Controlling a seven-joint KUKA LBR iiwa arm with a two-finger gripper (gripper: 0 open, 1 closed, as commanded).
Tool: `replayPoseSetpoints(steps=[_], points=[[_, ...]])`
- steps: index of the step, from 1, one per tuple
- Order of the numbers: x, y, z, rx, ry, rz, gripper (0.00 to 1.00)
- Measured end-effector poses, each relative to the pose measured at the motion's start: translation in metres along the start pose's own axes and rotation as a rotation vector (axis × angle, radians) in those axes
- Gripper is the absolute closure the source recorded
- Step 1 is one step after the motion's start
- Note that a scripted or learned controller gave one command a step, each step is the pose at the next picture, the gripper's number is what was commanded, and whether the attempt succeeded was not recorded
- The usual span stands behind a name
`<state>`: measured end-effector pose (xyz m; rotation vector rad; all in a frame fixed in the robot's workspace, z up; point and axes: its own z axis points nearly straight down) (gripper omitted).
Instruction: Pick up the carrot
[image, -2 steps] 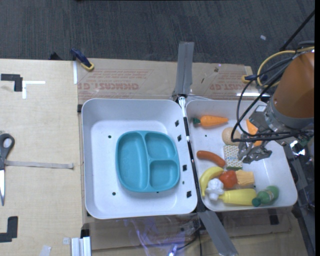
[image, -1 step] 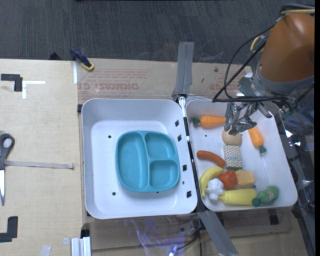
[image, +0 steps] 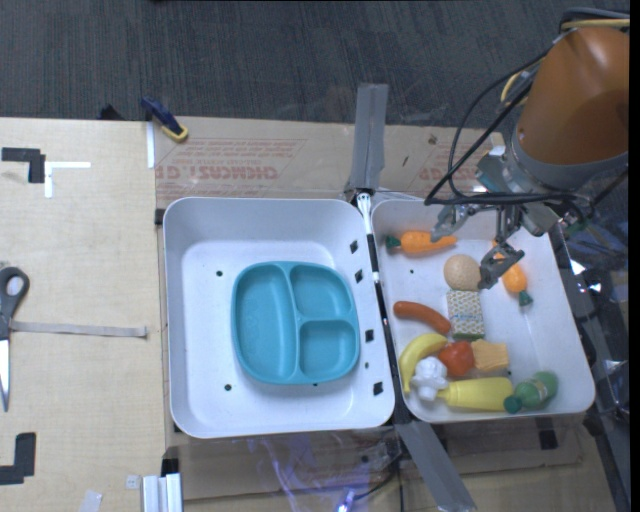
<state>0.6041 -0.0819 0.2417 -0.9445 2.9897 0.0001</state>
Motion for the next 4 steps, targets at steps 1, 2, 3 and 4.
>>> replayPoseSetpoints(steps=[1,2,3,4], points=[[0.008,-0.084,0.012,0.001,0.0,-0.066,0.0],[0.035,-0.146,0.122,0.0,0.0,-0.253,0.0],[0.034,-0.147,0.146,0.003,-0.002,-0.288,0.0],[0.032,-0.148,0.134,0.007,-0.01,-0.284,1.0]])
